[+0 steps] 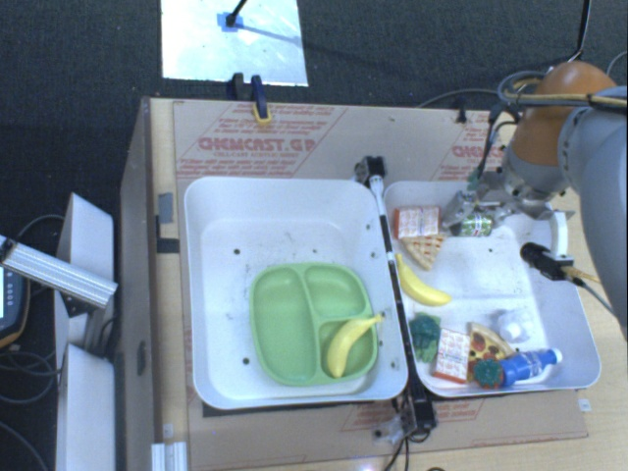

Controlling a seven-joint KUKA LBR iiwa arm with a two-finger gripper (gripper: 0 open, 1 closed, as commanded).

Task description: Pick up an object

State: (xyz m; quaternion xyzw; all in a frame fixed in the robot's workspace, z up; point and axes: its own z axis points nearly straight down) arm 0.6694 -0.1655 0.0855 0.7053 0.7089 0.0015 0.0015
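My jaws (469,212) hover over the green can (478,226), just right of the red carton (417,221); grip unreadable.

A robot lab: white bins (294,199) on a cardboard-covered bench (294,135) (loose cables (25,346) alongside).

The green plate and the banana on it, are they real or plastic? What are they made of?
The green plate looks like moulded plastic: one even pale green, smooth, with raised dividers and a soft sheen. The banana in its lower right compartment is probably a plastic toy too, since its yellow is very even and spotless, though from this far a real one cannot be ruled out.
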